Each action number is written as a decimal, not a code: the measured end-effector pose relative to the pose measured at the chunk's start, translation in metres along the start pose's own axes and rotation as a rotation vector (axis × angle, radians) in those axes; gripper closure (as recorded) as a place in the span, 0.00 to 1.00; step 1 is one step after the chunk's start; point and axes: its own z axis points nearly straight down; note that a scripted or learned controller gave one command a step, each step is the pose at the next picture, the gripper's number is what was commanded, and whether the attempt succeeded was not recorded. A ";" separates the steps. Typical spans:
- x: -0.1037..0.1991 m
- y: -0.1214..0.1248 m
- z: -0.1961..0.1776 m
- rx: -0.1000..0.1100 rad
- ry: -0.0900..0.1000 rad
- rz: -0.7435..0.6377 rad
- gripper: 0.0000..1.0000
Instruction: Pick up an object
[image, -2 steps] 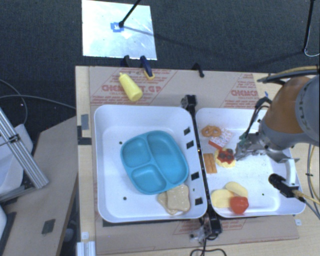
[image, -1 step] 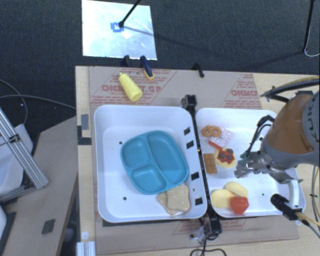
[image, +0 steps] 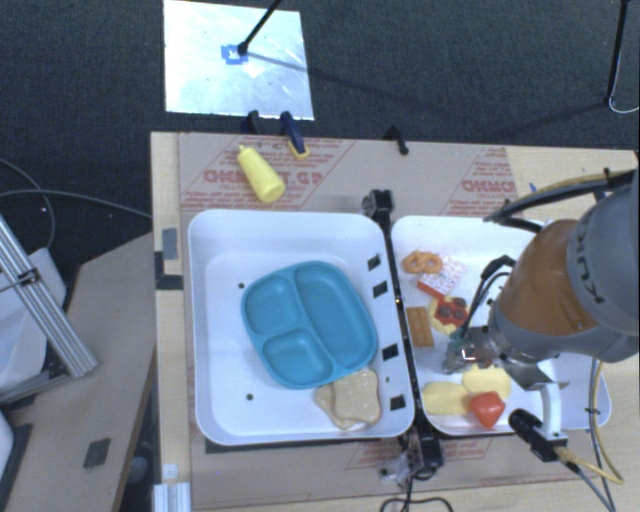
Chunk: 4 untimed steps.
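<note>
You have two white bins side by side: the left bin (image: 215, 300) carries one blue divided plate (image: 308, 322) with three compartments, and one slice of toast (image: 350, 398) lies just beside the plate's near edge, touching it. Outside the bins, up on the cardboard (image: 440, 170), sits one yellow bottle (image: 260, 173), well apart from everything else. The right bin (image: 420, 235) is the crowded one — you can count a pretzel (image: 422, 263) near its far wall, a small white packet (image: 448, 272) beside it, a cracker (image: 419, 326) along the divider, a red-and-dark piece (image: 449, 309) between cracker and arm, and toward the near edge two pale yellow pieces (image: 444, 398) (image: 487, 380) with one red piece (image: 487, 408) touching them. The arm (image: 575, 290) comes in from the right and leans over the right bin, its orange band (image: 535, 275) above the wrist covering much of the bin's far side. The gripper (image: 466, 353) hangs just above the upper yellow piece, close to the red-and-dark piece — you cannot tell how far its fingers are parted, nor whether anything sits between them.
</note>
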 end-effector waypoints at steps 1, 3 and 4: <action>-0.001 0.060 -0.031 -0.007 -0.002 -0.003 1.00; 0.026 0.031 -0.101 0.008 0.002 0.005 1.00; 0.095 -0.001 -0.101 0.003 0.003 -0.006 1.00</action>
